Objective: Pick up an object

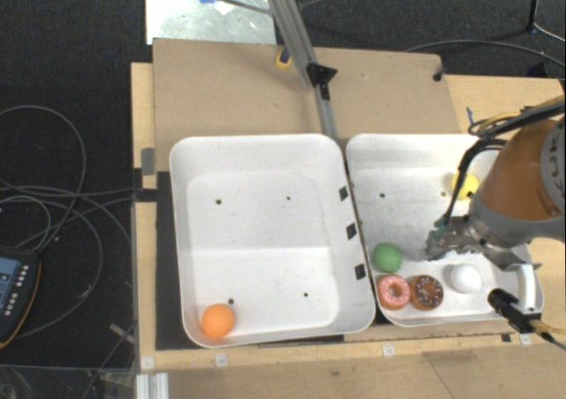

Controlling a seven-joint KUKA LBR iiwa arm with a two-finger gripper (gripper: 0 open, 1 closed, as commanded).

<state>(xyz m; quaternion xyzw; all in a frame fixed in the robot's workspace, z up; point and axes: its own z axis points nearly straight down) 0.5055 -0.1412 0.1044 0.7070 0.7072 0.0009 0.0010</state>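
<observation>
In the camera view, the arm (522, 185) is seen reaching in from the right over the right bin (398, 167), with the jaws (439, 242) lowered inside it. How far the jaws are parted cannot be told, and nothing is seen held between them. A green ball (386, 257) is found just to the left of the jaws. A white ball (463, 279) lies just below them, near the bin's front edge. A pink doughnut (393, 292) and a chocolate doughnut (427, 292) are set side by side below and left of the jaws. A yellow object (463, 183) is partly hidden behind the arm, above the jaws. An orange ball (217, 321) rests well apart, far to the left, in the front corner of the left bin (256, 167).
</observation>
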